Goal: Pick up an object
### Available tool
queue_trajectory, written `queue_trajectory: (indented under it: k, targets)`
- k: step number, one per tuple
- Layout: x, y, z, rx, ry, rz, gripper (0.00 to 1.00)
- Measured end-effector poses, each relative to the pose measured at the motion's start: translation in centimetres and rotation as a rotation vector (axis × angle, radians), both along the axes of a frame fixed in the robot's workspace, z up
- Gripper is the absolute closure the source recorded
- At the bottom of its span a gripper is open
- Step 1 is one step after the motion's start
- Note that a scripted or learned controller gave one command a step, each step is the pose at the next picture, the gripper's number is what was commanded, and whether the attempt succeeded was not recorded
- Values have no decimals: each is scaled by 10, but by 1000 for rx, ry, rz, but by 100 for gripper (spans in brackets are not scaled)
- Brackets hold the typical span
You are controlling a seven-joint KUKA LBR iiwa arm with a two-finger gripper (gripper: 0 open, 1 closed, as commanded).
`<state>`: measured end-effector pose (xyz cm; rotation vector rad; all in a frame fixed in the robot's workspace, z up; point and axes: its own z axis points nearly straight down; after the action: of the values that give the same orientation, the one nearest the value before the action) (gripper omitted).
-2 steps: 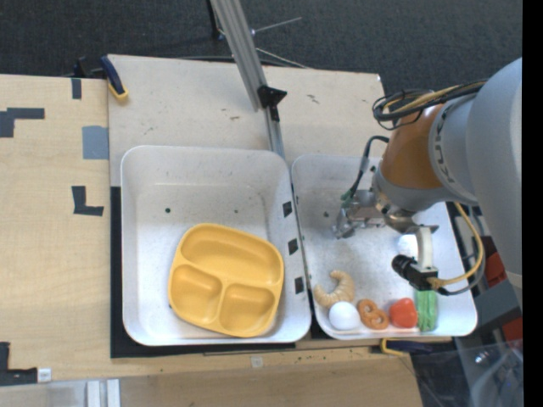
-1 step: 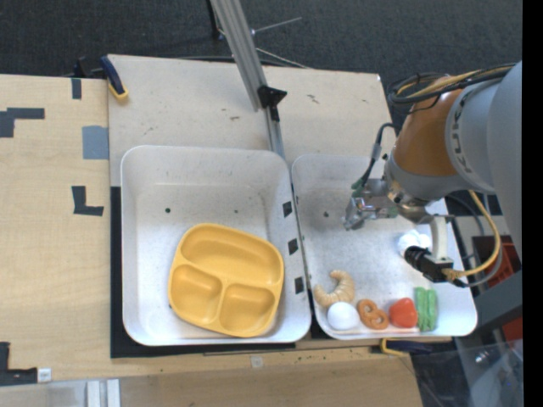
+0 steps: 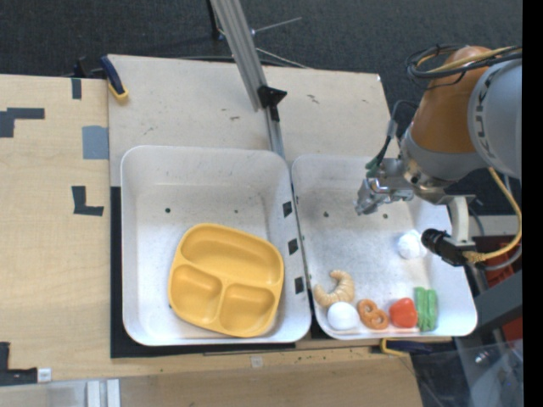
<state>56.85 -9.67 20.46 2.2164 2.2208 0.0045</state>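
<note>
The gripper [image 3: 370, 200] hovers over the right bin [image 3: 339, 227], its fingers' state impossible to tell, so it should descend centred over the white ball [image 3: 411, 245] nearby.

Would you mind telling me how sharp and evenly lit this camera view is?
Camera view: light is even and soft, shadows faint; the yellow tray and the food items along the right bin front edge look reasonably sharp; the gripper is small and slightly blurred; no strong glare.
</note>
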Motion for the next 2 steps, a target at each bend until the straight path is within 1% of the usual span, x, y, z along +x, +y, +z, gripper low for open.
queue_trajectory:
  k: [1,2]
  targets:
    - [1,0,53,0,0,0,100]
    - [0,63,41,2,6,5,100]
